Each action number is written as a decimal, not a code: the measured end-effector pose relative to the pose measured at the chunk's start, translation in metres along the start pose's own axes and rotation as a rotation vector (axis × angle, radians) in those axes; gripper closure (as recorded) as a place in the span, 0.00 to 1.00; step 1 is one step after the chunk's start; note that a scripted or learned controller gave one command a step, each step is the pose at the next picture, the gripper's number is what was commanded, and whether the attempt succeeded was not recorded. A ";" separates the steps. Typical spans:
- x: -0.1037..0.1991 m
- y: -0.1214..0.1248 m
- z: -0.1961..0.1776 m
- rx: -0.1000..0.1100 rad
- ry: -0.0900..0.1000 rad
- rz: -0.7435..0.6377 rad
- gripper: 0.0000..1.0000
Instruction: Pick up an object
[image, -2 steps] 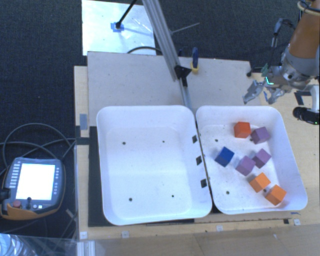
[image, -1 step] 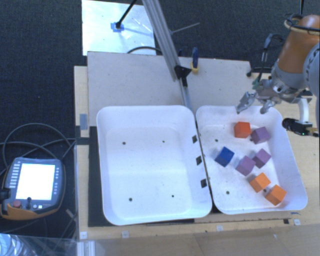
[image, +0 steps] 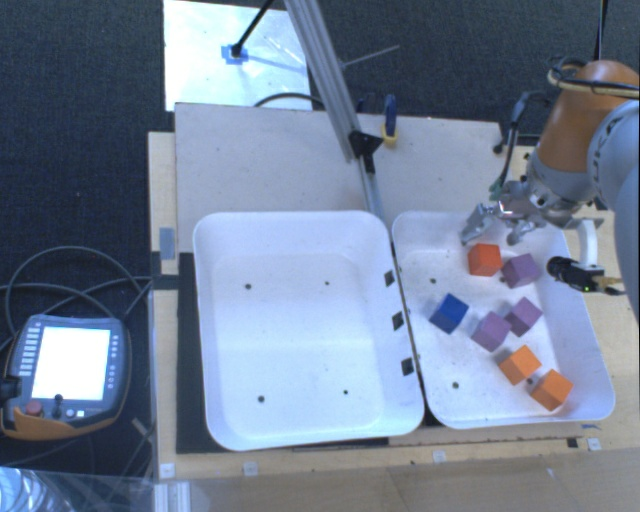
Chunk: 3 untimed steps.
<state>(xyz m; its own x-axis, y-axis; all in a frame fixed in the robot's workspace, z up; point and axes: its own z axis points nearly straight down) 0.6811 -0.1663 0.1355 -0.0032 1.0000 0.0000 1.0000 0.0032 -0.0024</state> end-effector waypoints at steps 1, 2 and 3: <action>0.001 0.000 0.047 0.000 0.000 -0.002 0.00; 0.000 0.002 0.033 -0.007 -0.002 -0.005 1.00; -0.003 0.008 -0.033 -0.011 -0.003 -0.001 1.00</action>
<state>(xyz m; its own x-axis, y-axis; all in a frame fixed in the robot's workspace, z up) 0.6889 -0.1689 0.1681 -0.0045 1.0000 -0.0025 1.0000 0.0045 0.0088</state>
